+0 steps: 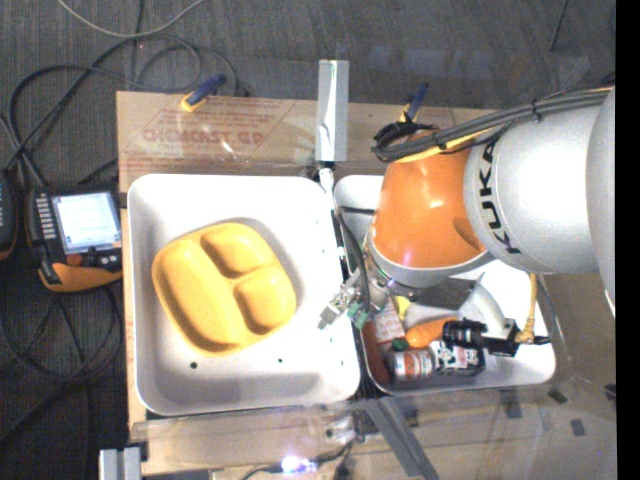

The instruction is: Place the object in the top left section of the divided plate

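Two white bins flank the pincer: the left bin holds a yellow plate; the right bin holds a can and an orange piece. Whether the pincer is open cannot be told.

A single camera above the bench looks down at a slant, near enough to frame both bins: left bin left of the gripper, right bin just right of it

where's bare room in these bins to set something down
Left bin: bare floor all round the yellow divided plate, widest between the plate and the bin's lower rim; the plate's three sections are bare too. Crowded: the right bin, where the arm overhangs a can and an orange piece, with the gripper at the shared wall.
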Robot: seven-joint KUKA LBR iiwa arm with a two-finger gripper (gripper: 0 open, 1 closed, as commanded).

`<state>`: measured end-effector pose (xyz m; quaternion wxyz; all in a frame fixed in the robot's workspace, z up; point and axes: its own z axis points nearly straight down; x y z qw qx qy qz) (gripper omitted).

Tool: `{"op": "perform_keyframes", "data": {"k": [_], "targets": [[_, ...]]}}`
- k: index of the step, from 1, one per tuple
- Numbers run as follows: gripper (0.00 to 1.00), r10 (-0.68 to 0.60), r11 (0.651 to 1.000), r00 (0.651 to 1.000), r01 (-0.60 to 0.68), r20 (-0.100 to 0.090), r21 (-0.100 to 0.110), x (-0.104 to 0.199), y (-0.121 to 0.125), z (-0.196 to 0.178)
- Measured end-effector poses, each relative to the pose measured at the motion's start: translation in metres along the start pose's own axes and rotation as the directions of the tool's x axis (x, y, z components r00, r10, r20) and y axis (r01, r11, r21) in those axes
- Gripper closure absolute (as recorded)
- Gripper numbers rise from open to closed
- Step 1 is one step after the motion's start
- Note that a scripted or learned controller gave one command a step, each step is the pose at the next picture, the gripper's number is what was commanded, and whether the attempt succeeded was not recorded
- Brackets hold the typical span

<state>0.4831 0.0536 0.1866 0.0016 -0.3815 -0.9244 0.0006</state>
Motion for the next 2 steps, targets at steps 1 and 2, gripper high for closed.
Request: {"op": "perform_keyframes", "data": {"k": [1, 2], "targets": [[1.00, -0.186, 0.982, 0.982, 0.186, -0.001, 0.001, 0.050, 0.050, 0.043], [1.00, -0.302, 0.953, 0.953, 0.302, 0.003, 0.001, 0.024, 0.061, 0.052]]}}
